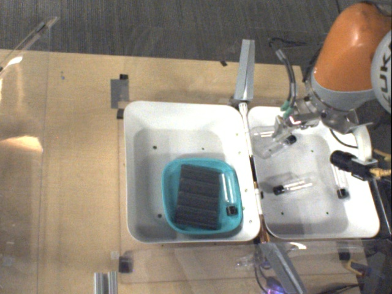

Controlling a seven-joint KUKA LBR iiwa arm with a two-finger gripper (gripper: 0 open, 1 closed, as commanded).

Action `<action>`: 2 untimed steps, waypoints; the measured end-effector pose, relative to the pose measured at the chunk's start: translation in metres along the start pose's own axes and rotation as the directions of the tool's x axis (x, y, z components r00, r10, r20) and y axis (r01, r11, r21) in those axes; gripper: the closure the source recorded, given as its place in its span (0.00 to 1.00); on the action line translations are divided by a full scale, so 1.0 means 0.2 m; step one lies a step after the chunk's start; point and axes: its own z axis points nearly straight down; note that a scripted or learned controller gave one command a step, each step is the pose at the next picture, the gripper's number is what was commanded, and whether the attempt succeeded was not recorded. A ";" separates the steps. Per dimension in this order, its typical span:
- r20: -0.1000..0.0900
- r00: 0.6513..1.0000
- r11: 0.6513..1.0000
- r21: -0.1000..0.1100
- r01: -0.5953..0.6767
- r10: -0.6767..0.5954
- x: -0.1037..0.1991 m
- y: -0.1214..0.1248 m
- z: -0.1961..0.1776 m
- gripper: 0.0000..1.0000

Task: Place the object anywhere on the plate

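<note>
plate (173,219): one clear tube (229,195) already laid on it | right bin (318,228): more tubes left | gripper (283,136): grip cannot be told

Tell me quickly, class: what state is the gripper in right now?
Gripper: low over the right bin, by a clear tube; open or closed cannot be told.

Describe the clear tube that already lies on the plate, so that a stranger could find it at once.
Look in the left white bin, where a teal plate carries a dark ridged block. The clear tube lies along the block's right side, black cap nearest the camera. The other tubes lie in the right bin.
</note>
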 end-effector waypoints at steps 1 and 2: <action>-0.001 0.999 0.999 0.002 0.051 -0.051 0.28 0.19 0.35 1.00; -0.001 0.991 0.991 0.000 0.135 -0.135 0.34 0.50 0.48 1.00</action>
